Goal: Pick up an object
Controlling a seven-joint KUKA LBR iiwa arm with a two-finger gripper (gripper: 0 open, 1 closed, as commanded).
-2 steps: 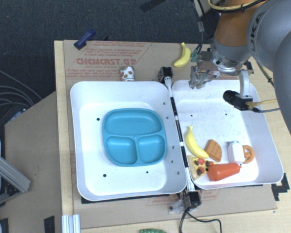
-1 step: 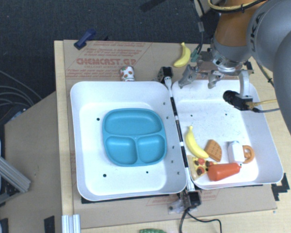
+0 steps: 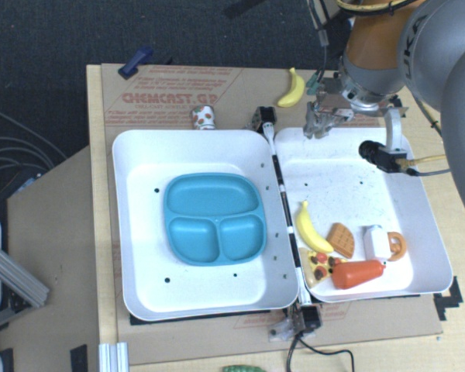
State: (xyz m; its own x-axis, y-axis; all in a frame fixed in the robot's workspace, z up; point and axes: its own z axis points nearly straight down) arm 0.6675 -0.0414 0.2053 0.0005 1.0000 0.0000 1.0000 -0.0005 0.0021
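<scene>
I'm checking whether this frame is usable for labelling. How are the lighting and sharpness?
Camera view: even, soft light with faint shadows; the blue tray and the banana in the right bin look reasonably sharp, while the gripper is slightly soft; mild sheen on the white bin walls.

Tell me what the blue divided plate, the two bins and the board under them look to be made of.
Blue divided plate: likely moulded plastic, matte, with rounded compartment edges and an even colour.
Left bin and right bin: apparently thin formed white plastic, smooth, slightly glossy at the rims.
Board: looks like brown cardboard or paper-faced sheet, dull, printed with red lettering.
</scene>
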